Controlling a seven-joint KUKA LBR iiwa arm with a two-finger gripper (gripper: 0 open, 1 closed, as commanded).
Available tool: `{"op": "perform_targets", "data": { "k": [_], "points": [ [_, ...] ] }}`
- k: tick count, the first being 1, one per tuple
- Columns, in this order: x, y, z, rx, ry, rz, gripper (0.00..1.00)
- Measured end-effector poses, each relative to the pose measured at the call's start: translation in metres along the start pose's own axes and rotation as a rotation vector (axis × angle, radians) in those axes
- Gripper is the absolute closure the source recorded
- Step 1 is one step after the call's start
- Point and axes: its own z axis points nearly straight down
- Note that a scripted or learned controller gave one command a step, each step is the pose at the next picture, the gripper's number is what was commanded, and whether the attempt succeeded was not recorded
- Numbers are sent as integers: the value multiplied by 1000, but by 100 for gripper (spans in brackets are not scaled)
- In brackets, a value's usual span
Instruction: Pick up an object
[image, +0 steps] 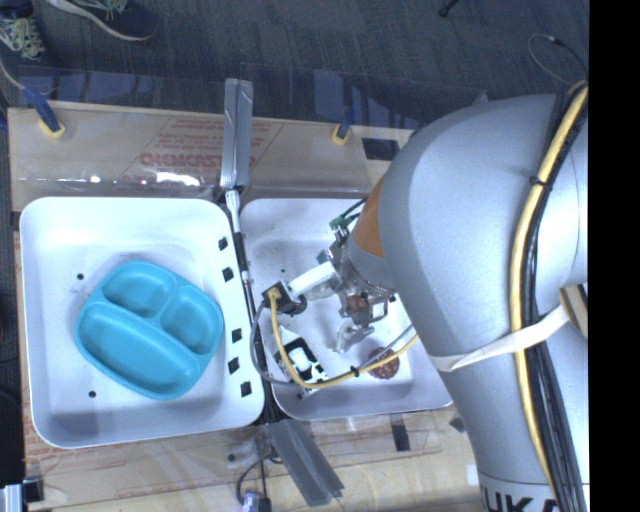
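Just one camera here, fixed up above the bench (130, 150), looking down at a slant. It's close enough that the left bin (35, 300) and right bin (300, 225) fill most of the shot, with the arm (480, 250) looming in big from the right.

1. Two bins stand side by side on the desk (300, 150), the left bin (35, 300) and the right bin (295, 220), with their inner walls meeting.
2. A tray (150, 328) lies in the left bin, about the middle of its floor and apart from every wall.
3. The arm (470, 250) reaches in from the right and hangs over the right half of the right bin.
4. The gripper (352, 338) is over the middle of the right bin.
5. A disc (386, 368) lies in the right bin, near the gripper, towards the front wall.
6. A shoe (110, 15) lies on the floor (300, 40) behind the desk, at the far left.
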Motion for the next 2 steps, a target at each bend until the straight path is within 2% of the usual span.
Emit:
{"op": "perform_targets", "data": {
  "k": [1, 2],
  "points": [
    [-66, -26, 1, -1, -1, 25, 0],
    [47, 42, -51, -2, 2, 23, 0]
  ]
}}
